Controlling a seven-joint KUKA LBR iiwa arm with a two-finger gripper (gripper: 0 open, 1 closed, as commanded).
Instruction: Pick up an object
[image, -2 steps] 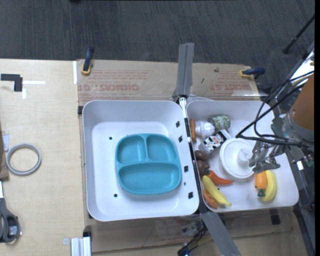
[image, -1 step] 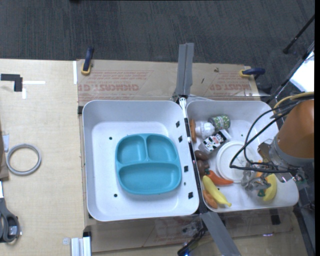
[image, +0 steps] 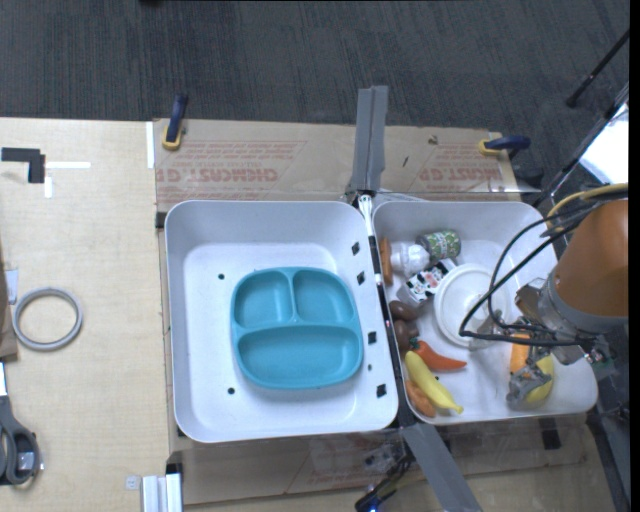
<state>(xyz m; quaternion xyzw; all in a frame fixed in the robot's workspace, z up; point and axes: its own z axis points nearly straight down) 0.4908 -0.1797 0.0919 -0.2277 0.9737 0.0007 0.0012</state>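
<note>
- The arm (image: 590, 275) reaches in from the right over the right bin (image: 500, 213), its orange band above the wrist.
- The hand (image: 528, 378) sits low in that bin's near right corner, right at a small yellow-and-orange object (image: 540, 388) — whether the fingers are spread or pressed together cannot be told, nor whether the piece lies between them.
- Black cables (image: 505, 285) loop from the wrist across a white bowl (image: 465, 305) in the middle of the bin.
- A banana (image: 430, 383) lies along the bin's near left side, touching an orange carrot-like piece (image: 440, 358).
- A green-patterned cup (image: 440, 243) and a white bottle (image: 408, 259) lie at the far side.
- The left bin (image: 190, 300) holds a blue divided plate (image: 297, 327), flat in the centre.
- On the tabletop (image: 80, 200), well apart to the left, a tape roll (image: 44, 318) lies flat.
</note>
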